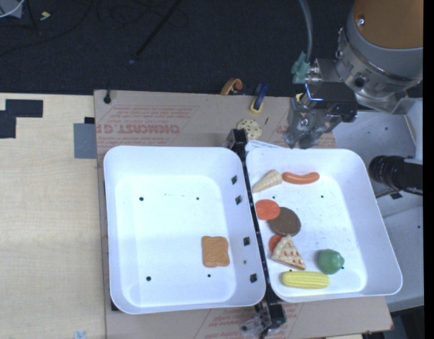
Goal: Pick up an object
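The job is to pick up 1 toy food, and all but 1 of the pieces sit in the right bin (375, 210). Going from the near edge to the far edge of that bin: a yellow corn cob (305, 280) lies along the near edge, with a green ball-shaped piece (330, 260) just beside it toward the near right corner. Next comes a pizza slice (288, 252), touching something red under it. Then a brown round patty (286, 222) sits partly on an orange-red round slice (267, 209). Near the far edge lie a pale wedge (267, 181) and an orange sausage (300, 177).

In the left bin (118, 189), a tan toast piece (215, 251) lies alone near the near right corner.

To do this step well, I think the arm should go for a piece with space around it, like the sausage or the green ball, and come straight down over it.

The gripper (301, 136) hangs just past the far edge of the right bin, above the cardboard (160, 122). It holds nothing I can see. I cannot tell how wide it is.
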Robot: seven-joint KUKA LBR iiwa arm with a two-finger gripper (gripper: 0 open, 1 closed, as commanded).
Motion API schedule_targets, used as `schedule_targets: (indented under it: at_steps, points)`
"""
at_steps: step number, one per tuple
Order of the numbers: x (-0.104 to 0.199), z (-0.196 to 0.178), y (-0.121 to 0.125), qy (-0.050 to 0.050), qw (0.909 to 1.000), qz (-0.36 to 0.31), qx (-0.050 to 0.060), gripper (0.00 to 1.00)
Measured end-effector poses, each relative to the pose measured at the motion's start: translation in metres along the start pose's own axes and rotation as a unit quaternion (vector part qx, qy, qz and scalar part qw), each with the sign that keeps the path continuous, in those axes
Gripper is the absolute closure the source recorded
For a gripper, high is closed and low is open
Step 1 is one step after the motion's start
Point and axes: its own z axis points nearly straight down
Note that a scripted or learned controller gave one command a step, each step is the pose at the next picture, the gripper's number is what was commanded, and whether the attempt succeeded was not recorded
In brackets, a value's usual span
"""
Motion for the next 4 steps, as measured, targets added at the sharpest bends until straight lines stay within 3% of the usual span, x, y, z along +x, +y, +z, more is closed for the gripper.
schedule_targets:
  at_steps: [1, 2, 3, 4]
  points:
    - [-0.0001, 0.0005, -0.0131, -0.001, 1.0, 0.0, 0.0, 1.0]
    - [0.0007, 0.0008, -0.0127, -0.001, 1.0, -0.001, 0.0, 0.0]
    - [0.0013, -0.0088, -0.0124, -0.001, 1.0, -0.004, 0.001, 1.0]
    - [0.0013, -0.0084, -0.0124, -0.001, 1.0, -0.004, 0.002, 0.0]
